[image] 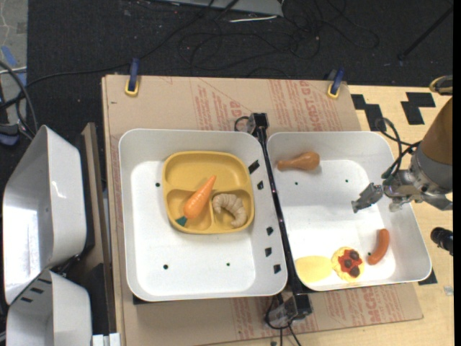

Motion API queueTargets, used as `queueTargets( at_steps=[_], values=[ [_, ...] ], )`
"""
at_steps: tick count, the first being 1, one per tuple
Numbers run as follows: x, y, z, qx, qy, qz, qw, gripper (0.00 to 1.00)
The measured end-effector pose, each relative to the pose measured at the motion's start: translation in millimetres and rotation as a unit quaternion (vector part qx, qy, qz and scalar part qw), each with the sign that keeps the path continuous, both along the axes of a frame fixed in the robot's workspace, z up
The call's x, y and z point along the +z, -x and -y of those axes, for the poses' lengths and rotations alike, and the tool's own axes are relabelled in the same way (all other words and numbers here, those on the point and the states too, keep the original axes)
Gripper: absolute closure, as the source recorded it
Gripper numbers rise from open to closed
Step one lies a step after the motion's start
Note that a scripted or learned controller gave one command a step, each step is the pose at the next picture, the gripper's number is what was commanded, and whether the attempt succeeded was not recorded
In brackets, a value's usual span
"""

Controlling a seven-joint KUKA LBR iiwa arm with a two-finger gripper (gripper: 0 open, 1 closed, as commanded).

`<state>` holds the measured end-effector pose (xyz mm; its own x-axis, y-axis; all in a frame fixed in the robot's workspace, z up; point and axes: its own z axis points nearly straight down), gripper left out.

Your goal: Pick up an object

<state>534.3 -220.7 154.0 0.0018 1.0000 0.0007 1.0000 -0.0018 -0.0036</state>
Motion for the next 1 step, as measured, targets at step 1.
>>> queueTargets(
  at_steps=[1],
  values=[
    [-64.2,-0.2,-3.3,0.0,-0.0007,-0.001,1.0,0.0]
  ],
)
